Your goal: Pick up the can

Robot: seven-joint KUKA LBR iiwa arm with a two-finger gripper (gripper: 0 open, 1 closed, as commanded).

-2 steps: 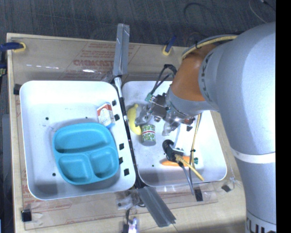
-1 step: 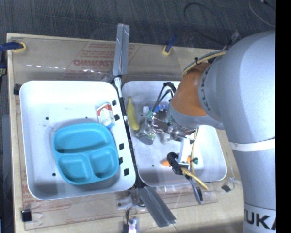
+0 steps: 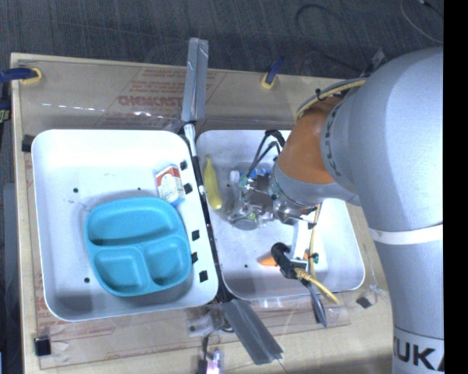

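Observation:
My gripper [image 3: 246, 207] is low in the right bin [image 3: 339, 275], near its left half, pointing down. Right under it sits a small silvery round thing [image 3: 243, 220] that may be a can's end. It is too blurred and covered by the gripper to tell if it is held. A small red-and-white container [image 3: 168, 184] lies in the left bin [image 3: 54, 232], close to the divider, just above the blue tray.
A blue three-part tray [image 3: 136, 244] fills the middle of the left bin. A yellow banana [image 3: 211, 182] lies along the right bin's left wall, beside the gripper. A small orange thing [image 3: 266, 262] lies near the right bin's front. The arm covers the right bin's right half.

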